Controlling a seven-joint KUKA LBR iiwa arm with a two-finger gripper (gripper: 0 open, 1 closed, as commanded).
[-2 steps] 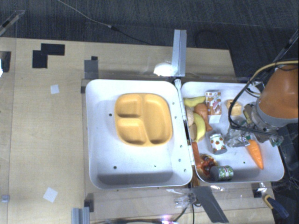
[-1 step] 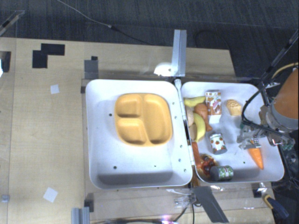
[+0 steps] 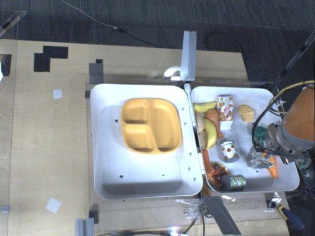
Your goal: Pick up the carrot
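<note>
Though no label reads clearly, the small orange carrot (image 3: pixel 272 169) lies near the right white bin's (image 3: pixel 290 185) front-right edge, beneath the jaws (image 3: pixel 262 160), whose state I cannot tell; open floor lies behind.

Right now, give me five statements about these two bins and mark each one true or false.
1. The yellow divided plate lies in the left bin. True.
2. The carrot lies on the plate. False: it is in the right bin, by the gripper.
3. A banana lies near the wall between the bins. True.
4. The green can stands in the left bin. False: it lies on its side in the right bin.
5. The arm is over the left bin. False: it is over the right bin.
</note>
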